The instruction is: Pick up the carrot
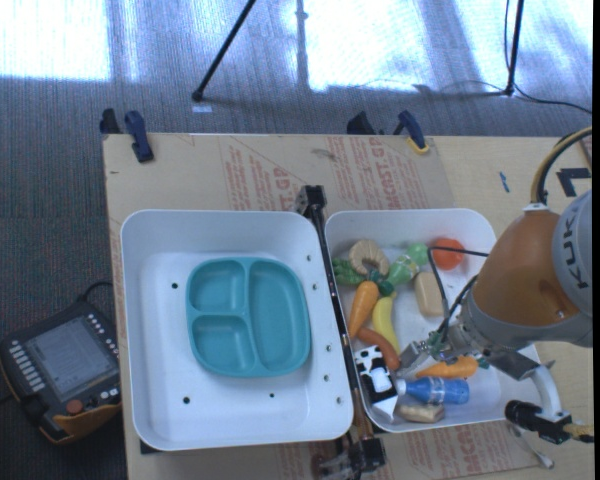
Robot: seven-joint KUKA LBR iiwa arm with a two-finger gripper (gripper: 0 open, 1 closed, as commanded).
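Right white bin [480,230]: carrot [363,307] well left of fingers [432,345]

Orange carrot [363,308] with green top, lying slanted, right bin's left side

a grey arm [580,238] with dark lettering, a broad orange band [520,278] and thin black cables.

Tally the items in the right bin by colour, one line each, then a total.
Orange: 3 – carrot, second carrot, round fruit
Green: 2 – bottle, leafy piece
Yellow: 1 – banana
Red: 1 – sausage
Blue: 1 – bottle
Tan or beige: 3 – shell-like piece, block, bread piece
Total: 11
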